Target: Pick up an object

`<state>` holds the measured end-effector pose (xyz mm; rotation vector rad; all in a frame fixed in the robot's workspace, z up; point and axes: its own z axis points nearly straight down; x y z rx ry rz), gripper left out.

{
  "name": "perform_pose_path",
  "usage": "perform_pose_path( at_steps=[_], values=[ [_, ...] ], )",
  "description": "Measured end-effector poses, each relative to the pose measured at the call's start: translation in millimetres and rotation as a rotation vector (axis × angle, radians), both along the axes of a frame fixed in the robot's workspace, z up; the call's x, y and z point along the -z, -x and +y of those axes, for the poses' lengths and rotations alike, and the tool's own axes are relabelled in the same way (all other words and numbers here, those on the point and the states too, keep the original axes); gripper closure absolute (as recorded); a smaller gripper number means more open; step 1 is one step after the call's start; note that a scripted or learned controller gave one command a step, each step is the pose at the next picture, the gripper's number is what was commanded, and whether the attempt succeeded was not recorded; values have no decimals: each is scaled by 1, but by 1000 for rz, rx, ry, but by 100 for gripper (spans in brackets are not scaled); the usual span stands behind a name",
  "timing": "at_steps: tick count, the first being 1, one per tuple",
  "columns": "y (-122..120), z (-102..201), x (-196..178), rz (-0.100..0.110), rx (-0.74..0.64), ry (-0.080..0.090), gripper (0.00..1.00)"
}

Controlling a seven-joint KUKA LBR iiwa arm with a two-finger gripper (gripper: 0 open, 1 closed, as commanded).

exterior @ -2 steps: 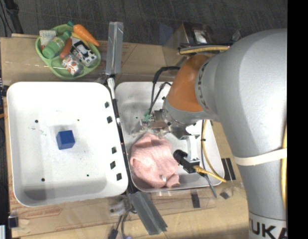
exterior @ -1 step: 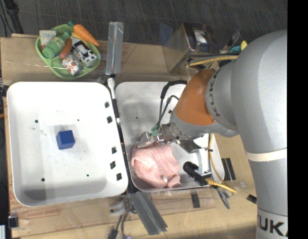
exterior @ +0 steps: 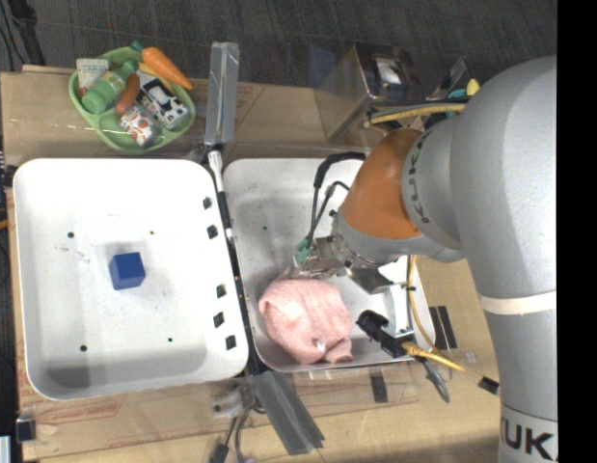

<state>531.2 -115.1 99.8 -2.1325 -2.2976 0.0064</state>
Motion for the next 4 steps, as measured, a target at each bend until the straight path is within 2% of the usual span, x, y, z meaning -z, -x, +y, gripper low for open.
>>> perform_pose_path(
  at_steps=[1,2,3,4],
  values=[
    [-4,39,-144,-7,-17,1,100],
    [54,-49,-224,-7,340,4,100],
    [25,-66,-161,-2,202,2,100],
    [47,-38,-194,-6,97,2,100]
  ],
)
